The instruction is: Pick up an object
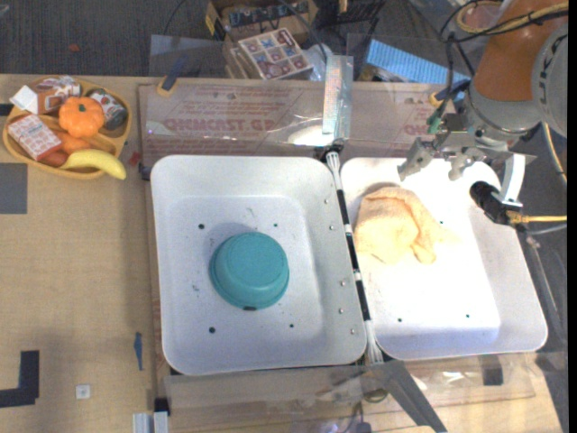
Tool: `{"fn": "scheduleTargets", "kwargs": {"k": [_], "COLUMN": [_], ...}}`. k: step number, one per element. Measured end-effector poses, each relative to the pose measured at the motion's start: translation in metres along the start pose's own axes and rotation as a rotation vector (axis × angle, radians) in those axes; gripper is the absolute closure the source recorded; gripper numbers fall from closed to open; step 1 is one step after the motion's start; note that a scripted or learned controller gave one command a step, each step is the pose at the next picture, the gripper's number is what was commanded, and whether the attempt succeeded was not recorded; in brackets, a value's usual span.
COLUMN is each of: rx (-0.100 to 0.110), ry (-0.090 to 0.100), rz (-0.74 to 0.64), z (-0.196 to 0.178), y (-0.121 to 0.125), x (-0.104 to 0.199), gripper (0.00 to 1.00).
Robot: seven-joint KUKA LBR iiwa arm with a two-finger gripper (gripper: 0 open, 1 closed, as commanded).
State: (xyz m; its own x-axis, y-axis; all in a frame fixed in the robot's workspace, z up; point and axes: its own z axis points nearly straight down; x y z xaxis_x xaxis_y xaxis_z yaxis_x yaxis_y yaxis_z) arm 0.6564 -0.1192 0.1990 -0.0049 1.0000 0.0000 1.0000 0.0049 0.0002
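Where the bench's far-left corner lies, a yellow dish [18,142] holds a small orange pumpkin [81,115], a banana [95,161] along its near rim, and a few printed packets (too small to read). A sheet of cardboard [234,120] with faint red lettering lies flat behind the two bins, and a box [270,52] with a patterned face stands on the floor beyond it.

The left bin [180,332] holds one thing, a teal bowl [251,271] turned upside down, resting a little left of the bin's middle and apart from every wall. A few dark specks dot the floor around it.

The right bin [505,323] touches the left one along a shared edge. In its far-left part lies a crumpled pale yellow cloth [392,225], bunched into a mound, its left side close to that shared edge and its right side trailing toward the bin's middle.

Over the bin's far edge hangs the gripper [440,162], up and to the right of the cloth and not touching it. Its fingers stand apart with nothing between them. Above it rises the arm [532,52], grey with its orange band, coming in from the right. A black cable fitting [487,198] sits just beside the gripper.
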Motion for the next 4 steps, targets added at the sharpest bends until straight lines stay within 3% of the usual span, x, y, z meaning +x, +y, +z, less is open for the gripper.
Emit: {"fn": "scheduleTargets", "kwargs": {"k": [1,2,3,4], "rx": [-0.005,-0.014,-0.019,-0.019], "ry": [-0.001,-0.002,-0.002,-0.002], "rz": [-0.025,-0.251,-0.245,-0.245], "z": [0.102,0.107,0.097,0.096], "y": [-0.001,-0.07,-0.069,-0.069], "x": [-0.016,0.001,-0.002,-0.002], "gripper": [0.0,0.0,1.0,0.0]}}
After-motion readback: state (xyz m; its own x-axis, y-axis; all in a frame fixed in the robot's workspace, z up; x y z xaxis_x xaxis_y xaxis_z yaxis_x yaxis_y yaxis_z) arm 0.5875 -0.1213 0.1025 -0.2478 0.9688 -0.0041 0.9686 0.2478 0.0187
